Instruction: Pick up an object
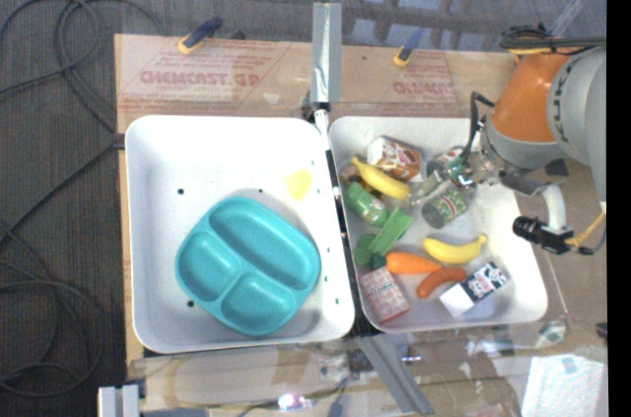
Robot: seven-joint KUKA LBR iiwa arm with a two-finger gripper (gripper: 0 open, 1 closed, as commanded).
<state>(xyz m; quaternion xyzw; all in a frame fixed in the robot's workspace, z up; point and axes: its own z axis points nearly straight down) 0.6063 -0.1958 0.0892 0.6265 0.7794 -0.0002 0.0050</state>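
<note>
Grey ribbed carpet all round, crossed by dark cables, with a brown cardboard-covered worktop in the middle bearing two shallow white bins side by side. Left white bin carrying a turquoise plastic divided plate with three compartments, low and toward the inner wall, plus a small pale yellow piece near the upper right corner.

Right white bin crowded: a yellow toy banana at upper left, long axis slanting from upper left down to lower right; a brown and white packet just above it; a green bottle-shaped toy just below; a flat green strip running diagonally down to the left; an orange toy carrot lying roughly level, tip toward the right; a second yellow banana just above the carrot, long axis near level, ends curling up; an orange-red sausage shape below, tilted up to the right; a pink printed box at the bottom left; a small black and white carton at the lower right.

Grey arm with orange band reaching in from the right. Hand low over the bin's upper middle, against a small tin with a green and red label lying tilted. Fingers lost in clutter; spread or pressed together, cannot tell.
</note>
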